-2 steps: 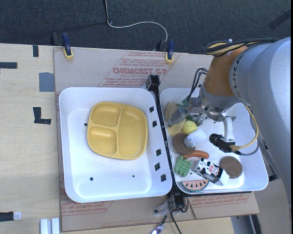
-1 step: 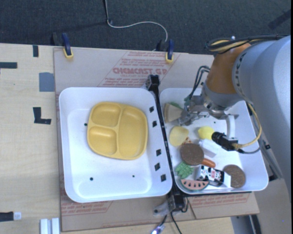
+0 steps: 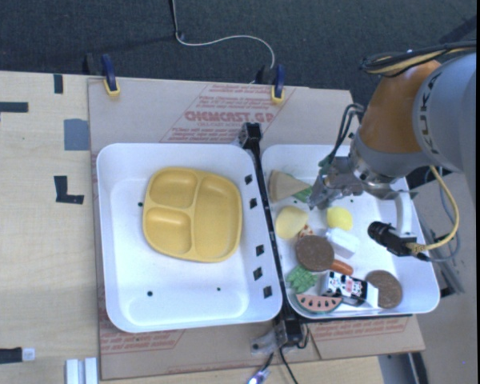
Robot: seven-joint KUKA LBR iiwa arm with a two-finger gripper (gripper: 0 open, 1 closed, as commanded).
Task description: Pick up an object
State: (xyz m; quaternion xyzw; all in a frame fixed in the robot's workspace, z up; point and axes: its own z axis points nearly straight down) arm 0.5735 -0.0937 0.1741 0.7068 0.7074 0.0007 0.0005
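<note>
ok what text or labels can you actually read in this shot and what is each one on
"CHEMCAST GP": red print on the brown cardboard sheet under the bins, above the left bin.
More red lettering runs along the sheet's edges, too small to read.
Dark letters on the arm's grey shell at the right edge are cut off, not readable.
A small packet in the right bin has print, too blurred to read.

Red print reading roughly "CHEMCAST GP" runs across the brown cardboard sheet (image 3: 224,117) beneath the bins, repeated in smaller lines too blurred to read.
</note>
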